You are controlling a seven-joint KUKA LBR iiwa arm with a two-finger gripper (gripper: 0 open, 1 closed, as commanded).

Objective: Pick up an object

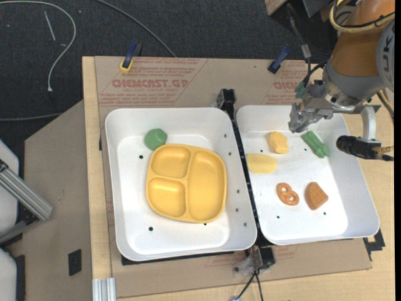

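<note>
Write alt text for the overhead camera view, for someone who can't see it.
A grey and orange robot arm's gripper hovers over the right white bin, which holds a green piece, two yellow pieces, a pretzel and an orange piece. The left bin holds a yellow divided plate and a green lump.

A: Where does the camera sit?
B: Above the bench [100, 168], fixed, looking down at a slant, far enough back to take in both white bins: the left bin [122, 187] and the right bin [357, 193].
A: And the arm [363, 36]?
B: It enters from the picture's right, at the upper corner.
</note>
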